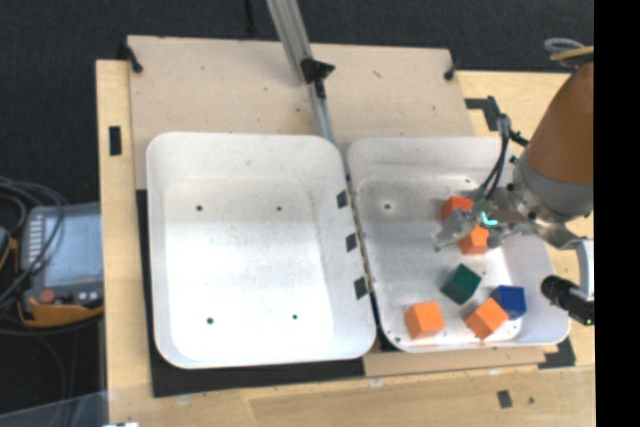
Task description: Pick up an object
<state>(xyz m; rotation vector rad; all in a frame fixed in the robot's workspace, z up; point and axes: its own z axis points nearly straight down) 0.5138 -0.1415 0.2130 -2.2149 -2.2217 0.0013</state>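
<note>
My gripper (pixel 468 225) is low in the right bin (pixel 400 175), reaching in from the right. It hovers right at two orange blocks: a red-orange one (pixel 457 207) just behind it and a smaller orange one (pixel 475 239) under its tip. The gripper body hides part of both blocks, and whether it touches either is unclear. In front of it lie a dark green block (pixel 461 283), a blue block (pixel 510 299) and two more orange blocks (pixel 425 318) (pixel 487 317) near the bin's front wall.
The left bin (pixel 250 155) lies beside the right one, divided from it by a ridge with black clips. A slanted metal rail (pixel 285 5) rises behind the bins. The arm's orange band (pixel 565 135) overhangs the right bin's right side.
</note>
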